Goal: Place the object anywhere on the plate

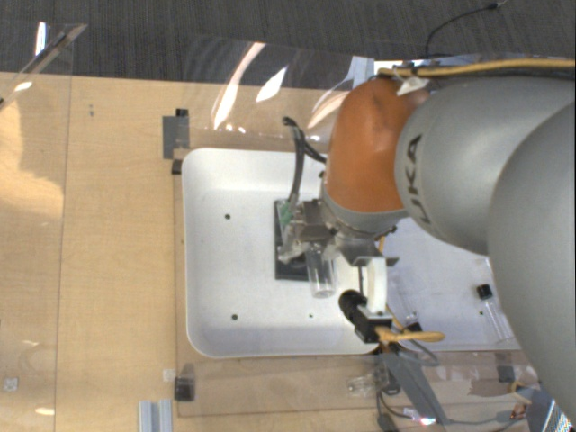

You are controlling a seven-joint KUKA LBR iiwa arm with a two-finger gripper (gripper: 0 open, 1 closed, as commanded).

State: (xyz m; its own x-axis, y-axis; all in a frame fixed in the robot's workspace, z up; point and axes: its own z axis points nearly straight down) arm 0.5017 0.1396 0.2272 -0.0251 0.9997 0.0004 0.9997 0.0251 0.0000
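Reaches in from the right with the grey arm [477,178], orange band [364,151] over the right half of the left bin [193,241]

Puts the gripper [317,273] low over a dark square plate [286,269] lying flat on the bin floor, nearer the bin's right edge than its left

Cannot tell whether the claw is spread, pressed together or pinching anything: too blurred and too crowded by the wrist above it

Shows the likely object [284,214] as a small greenish, pale piece at the plate's far edge, right under the wrist, touching or overlapping the plate; cannot tell whether it rests on the plate or hangs from the claw, and cannot make out its full shape

Judging by that little piece: probably light, small and stiff, not fragile, perhaps smooth enough to slip out of a loose pinch; easy to knock aside with a glancing touch

Best taken across its narrow sides, near the middle, straight from above, so as not to tip or skate over the plate's hard surface

Calls for a gentle release close to the plate, since a light thing may bounce or slide off the edge

Also shows a small black bit [484,291] on the floor of the right bin [450,277], well apart from the plate
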